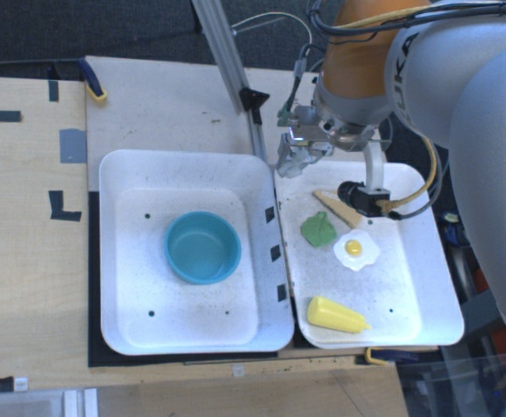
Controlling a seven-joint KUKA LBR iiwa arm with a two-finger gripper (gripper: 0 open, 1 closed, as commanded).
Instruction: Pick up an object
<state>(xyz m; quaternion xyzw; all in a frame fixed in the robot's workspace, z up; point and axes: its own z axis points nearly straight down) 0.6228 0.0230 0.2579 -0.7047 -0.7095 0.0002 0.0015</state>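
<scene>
While the gripper (298, 156) is hanging over the right bin (427, 307) at its far left corner, jaw state impossible to tell, candidate objects are lying apart below: green piece (318, 229), fried egg (356, 251), yellow piece (335, 314)

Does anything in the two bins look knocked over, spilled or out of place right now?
Nothing stands out. The blue bowl sits upright in the left bin. In the right bin, the green piece, fried egg, yellow piece and wooden stick lie flat, inside the rim. Gripper is over the far left corner.
</scene>
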